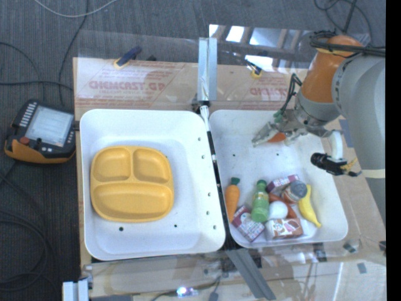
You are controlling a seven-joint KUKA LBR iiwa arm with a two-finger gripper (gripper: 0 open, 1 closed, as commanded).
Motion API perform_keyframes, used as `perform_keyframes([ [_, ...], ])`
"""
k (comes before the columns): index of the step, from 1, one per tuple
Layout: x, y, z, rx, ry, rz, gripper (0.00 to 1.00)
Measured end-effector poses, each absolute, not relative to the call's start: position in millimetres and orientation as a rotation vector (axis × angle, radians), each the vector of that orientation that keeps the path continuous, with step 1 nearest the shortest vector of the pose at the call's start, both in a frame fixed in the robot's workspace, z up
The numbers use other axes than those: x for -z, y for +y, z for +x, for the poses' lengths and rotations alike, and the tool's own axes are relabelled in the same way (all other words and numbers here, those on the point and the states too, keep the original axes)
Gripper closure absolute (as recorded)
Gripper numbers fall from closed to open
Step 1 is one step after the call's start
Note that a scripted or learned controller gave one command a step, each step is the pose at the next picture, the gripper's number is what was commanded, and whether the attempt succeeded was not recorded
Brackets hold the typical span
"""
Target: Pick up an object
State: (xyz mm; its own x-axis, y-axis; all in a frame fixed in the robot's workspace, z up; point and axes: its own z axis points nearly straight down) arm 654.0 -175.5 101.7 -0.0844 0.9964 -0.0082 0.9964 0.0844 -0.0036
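Two bins on counter | camera view: tool [270,135] hovering over right bin [241,125] far end, small orange item [277,138] seemingly sitting between its fingers, grip unconfirmed | lift pending | pile sitting near end: carrot [232,197], green bottle [260,202], banana [308,207] | left bin [113,119] holding yellow tray [131,184]

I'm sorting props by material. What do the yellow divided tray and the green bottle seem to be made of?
The yellow divided tray looks like moulded plastic: uniform colour, rounded compartments, soft matte sheen. The green bottle is probably plastic too, smooth and slightly glossy, though it is too small to be sure.
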Motion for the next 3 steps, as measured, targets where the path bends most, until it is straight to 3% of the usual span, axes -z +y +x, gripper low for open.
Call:
perform_keyframes([
  [1, -87, -178, 666.1, 0.019, 2.364, 2.079, 0.0],
  [2, -97, -179, 666.2, 0.022, 2.362, 2.077, 1.0],
  [3, -221, -115, 653.3, 0.002, 2.139, 2.3, 1.0],
])
